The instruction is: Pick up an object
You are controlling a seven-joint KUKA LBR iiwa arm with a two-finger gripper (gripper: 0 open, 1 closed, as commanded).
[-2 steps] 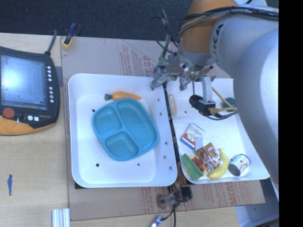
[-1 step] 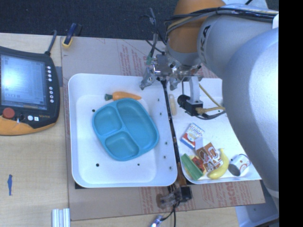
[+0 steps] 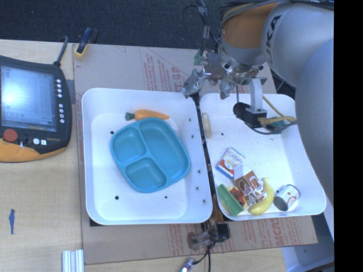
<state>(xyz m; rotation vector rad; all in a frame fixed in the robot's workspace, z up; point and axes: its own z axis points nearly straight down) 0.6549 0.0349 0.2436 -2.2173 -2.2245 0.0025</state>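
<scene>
My gripper (image 3: 207, 90) hangs over the far end of the wall between the two bins, open, with nothing between its fingers. Just below it, in the right bin (image 3: 295, 152), a small tan cylinder (image 3: 207, 124) lies against the left wall. At that bin's front lie a red and white packet (image 3: 229, 163), a brown snack packet (image 3: 250, 188), a green piece (image 3: 228, 199), a yellow banana (image 3: 262, 202) and a small white can (image 3: 287, 197). In the left bin (image 3: 96, 152) a blue divided plate (image 3: 150, 154) rests with an orange carrot (image 3: 149, 115) behind it.
A teach pendant (image 3: 31, 109) with a screen lies on the bench left of the bins. The grey arm with its orange band (image 3: 255, 16) fills the upper right. Cardboard (image 3: 142, 61) sits under the bins.
</scene>
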